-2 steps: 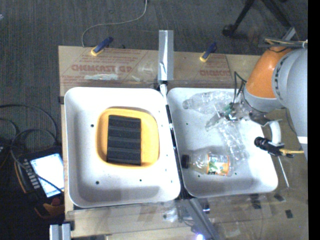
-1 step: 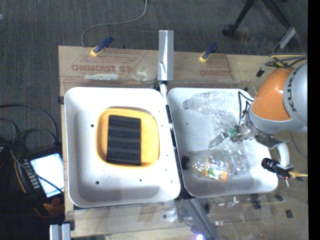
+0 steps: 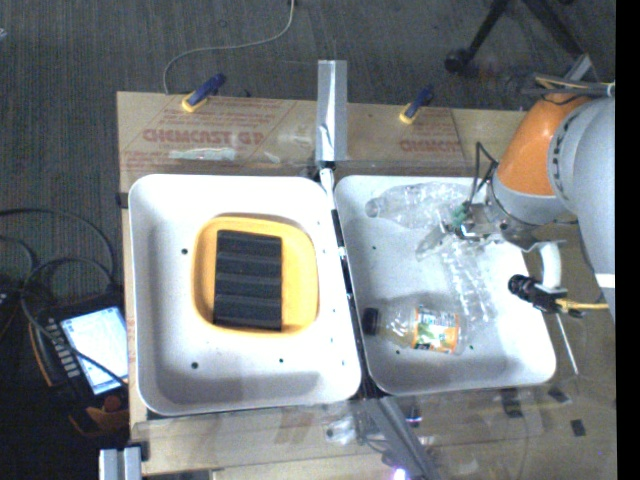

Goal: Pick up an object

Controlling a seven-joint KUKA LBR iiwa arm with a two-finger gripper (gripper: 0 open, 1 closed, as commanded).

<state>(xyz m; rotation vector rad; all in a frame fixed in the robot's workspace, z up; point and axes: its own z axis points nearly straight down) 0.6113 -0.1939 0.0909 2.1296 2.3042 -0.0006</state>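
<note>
Dark grey carpet surrounds a plywood bench (image 3: 250, 133) seen from above at a slant, with black cables trailing over the floor at the left and the legs of a stand at the top right. Two blue-and-yellow clamps (image 3: 203, 92) grip the far edge of the bench, and a strip of metal rail (image 3: 330, 118) runs from that edge down to the gap between two shallow white bins.

At the left, the first bin (image 3: 160, 268) holds a yellow dish (image 3: 305, 268) with rounded corners, lying flat near the bin's middle. A black ribbed block (image 3: 247, 280) rests inside the dish and covers most of it.

At the right, the second bin (image 3: 380, 358) holds clear plastic items. A crumpled clear plastic bottle (image 3: 410, 203) lies near the far wall. A second clear bottle with an orange and green label (image 3: 425, 328) lies on its side near the front of the bin, its dark cap pointing left toward the wall between the bins. A band of crinkled clear plastic (image 3: 465, 283) stretches between the two.

From the right, the grey arm (image 3: 590, 168) with its orange band reaches over the right bin. Its gripper (image 3: 462, 223) sits low among the clear plastic, just right of the far bottle. Whether the jaws are apart or together cannot be told, since plastic and glare blur them. A small lit screen (image 3: 95, 343) lies on the floor at the lower left.
</note>
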